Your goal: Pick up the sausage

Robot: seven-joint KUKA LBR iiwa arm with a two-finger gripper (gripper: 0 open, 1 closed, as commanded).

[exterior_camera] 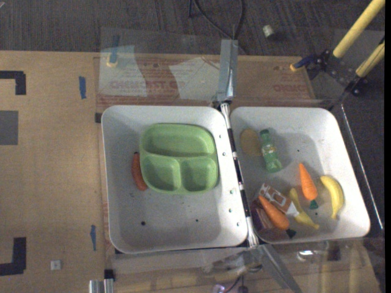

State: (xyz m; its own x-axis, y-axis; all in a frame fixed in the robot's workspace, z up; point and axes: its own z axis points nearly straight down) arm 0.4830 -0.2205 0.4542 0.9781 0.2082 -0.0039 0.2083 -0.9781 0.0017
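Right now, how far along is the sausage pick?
Done: nothing that shows. The sausage lies flat on the floor of the left bin, tight against the left edge of the green tray. In hand: nothing is touching or gripping it. Left: the whole pick, meaning reach into the left bin, close on the sausage beside the tray, and lift it.

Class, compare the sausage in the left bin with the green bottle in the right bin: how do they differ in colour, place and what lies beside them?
The sausage is reddish-orange; the green bottle is green with a pale label. The sausage lies in the left bin, tight against the left side of the green divided plate; the bottle lies in the right bin, beside a pale tan round piece. Both are small, elongated and lie roughly lengthwise up the view.
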